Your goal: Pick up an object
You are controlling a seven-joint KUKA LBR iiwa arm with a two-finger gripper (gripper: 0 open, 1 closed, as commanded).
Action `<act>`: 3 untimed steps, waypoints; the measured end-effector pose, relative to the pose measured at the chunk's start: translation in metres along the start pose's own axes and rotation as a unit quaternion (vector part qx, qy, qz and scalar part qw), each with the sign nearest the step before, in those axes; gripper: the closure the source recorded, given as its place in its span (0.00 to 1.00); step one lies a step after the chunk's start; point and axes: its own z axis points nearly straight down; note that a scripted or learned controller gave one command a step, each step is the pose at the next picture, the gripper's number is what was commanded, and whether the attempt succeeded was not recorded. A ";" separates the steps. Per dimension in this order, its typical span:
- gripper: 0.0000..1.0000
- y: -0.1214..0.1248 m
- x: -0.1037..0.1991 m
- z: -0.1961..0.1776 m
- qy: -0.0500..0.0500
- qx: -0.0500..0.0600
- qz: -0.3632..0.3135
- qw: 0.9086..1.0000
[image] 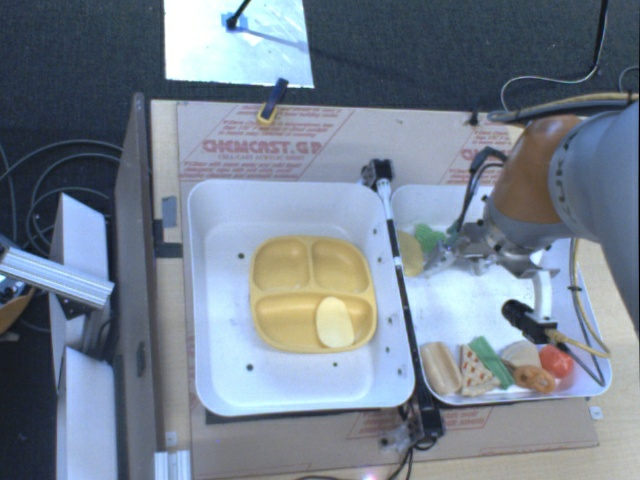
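The grey arm (590,168) with its orange band is reaching into the right bin (590,368), its claw (440,258) hanging by a green piece (430,236) near the divider. A yellow tray (300,273) carrying a pale oval piece (334,322) is lying in the left bin (215,298). Toy foods (495,366) are crowding the right bin's near edge.

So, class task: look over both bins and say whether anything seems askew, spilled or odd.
Nothing looks spilled or damaged. The yellow divided tray sits slightly turned in the left bin, with a pale yellow oval piece in one compartment. Toy food is bunched along the right bin's near edge.
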 end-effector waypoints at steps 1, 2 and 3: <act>0.00 -0.075 -0.068 0.000 -0.001 0.005 0.007 1.000; 0.00 0.002 -0.008 0.000 0.001 0.000 -0.002 1.000; 0.00 -0.075 -0.035 0.001 0.001 0.005 0.006 1.000</act>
